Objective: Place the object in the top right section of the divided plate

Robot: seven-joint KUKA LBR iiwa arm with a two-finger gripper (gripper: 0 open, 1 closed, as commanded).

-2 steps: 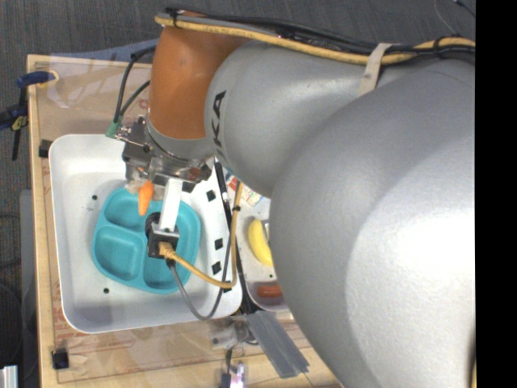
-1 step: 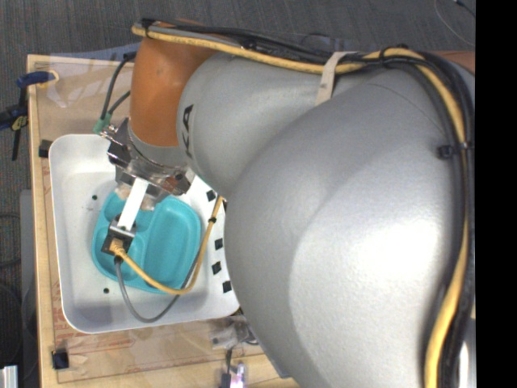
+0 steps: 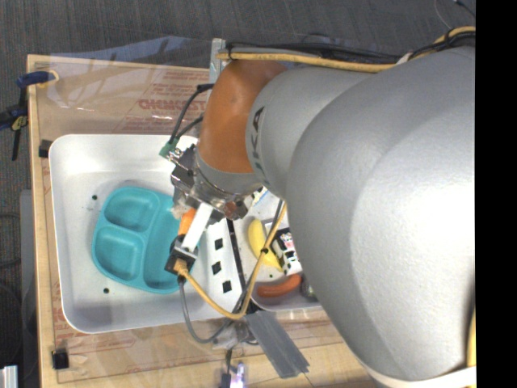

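A teal divided plate (image 3: 129, 241) with three sections lies in the left white bin (image 3: 73, 184). The grey arm with its orange band reaches in from the right and hides most of the right bin. My gripper (image 3: 187, 204) hangs under the wrist, over the plate's right rim. A small orange thing (image 3: 187, 219) peeks out just below the wrist, at the plate's edge. The wrist hides how it is held. The plate's sections look bare.
In the right bin a yellow object (image 3: 257, 238) and a reddish-brown object (image 3: 279, 290) lie beside a white sheet with black squares (image 3: 220, 259). Clear plastic sheeting (image 3: 121, 87) covers the bench behind the bins.
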